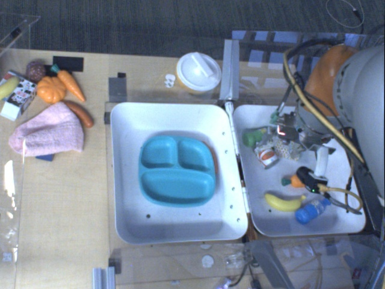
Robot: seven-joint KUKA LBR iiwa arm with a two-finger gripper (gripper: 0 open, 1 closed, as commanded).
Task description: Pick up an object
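Note:
My gripper [278, 138] is low over the back of the right bin [343, 224], coming in from the right. A green object [252, 137] lies just to its left. A small red and white object [266, 156] sits right below and left of it, touching or nearly so. Nearer the front are a small orange piece [292, 180], a yellow banana [283, 202] and a blue bottle [310, 212]. Nothing is seen held.
The left bin [126, 215] holds a blue divided plate [177, 169]. A white round lid [200, 71] stands behind the bins. On the bench at the left lie a pink cloth [48, 132], a carrot [72, 84], a small orange pumpkin [50, 90] and other toy food.

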